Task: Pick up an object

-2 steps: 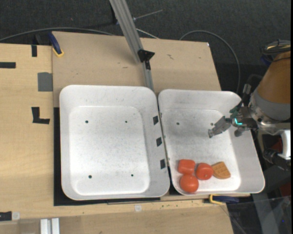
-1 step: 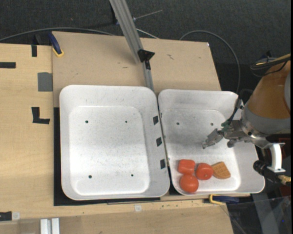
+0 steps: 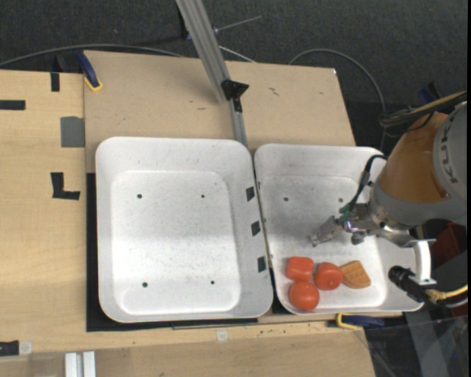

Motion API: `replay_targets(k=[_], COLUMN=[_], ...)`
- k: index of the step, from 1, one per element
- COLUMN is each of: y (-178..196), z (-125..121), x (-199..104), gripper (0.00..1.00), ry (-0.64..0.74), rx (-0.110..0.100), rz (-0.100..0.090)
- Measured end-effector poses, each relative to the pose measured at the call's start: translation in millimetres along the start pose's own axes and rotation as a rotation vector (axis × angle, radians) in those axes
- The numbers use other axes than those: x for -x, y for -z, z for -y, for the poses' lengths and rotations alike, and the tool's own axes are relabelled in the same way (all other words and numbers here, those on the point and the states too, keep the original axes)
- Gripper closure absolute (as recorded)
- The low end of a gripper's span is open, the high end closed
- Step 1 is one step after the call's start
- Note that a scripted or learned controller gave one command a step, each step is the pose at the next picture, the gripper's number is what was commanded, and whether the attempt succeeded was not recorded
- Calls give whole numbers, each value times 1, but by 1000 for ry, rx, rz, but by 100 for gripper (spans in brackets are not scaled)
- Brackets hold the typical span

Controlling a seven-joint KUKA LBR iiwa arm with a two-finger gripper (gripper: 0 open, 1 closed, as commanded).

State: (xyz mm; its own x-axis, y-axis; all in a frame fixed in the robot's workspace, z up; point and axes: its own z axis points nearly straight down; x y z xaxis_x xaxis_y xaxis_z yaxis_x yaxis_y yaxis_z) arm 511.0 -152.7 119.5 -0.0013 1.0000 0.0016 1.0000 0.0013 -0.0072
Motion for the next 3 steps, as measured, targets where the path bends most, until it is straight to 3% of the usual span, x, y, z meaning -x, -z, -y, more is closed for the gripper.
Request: replay_targets(k=[1, 2, 3], y=[-31, -20, 26], z=[0, 0, -6], x=[0, -1, 6], gripper=[0, 100, 100], ry=[-1, 0, -1], rx=[6, 6, 10], rz=[3, 1, 3])
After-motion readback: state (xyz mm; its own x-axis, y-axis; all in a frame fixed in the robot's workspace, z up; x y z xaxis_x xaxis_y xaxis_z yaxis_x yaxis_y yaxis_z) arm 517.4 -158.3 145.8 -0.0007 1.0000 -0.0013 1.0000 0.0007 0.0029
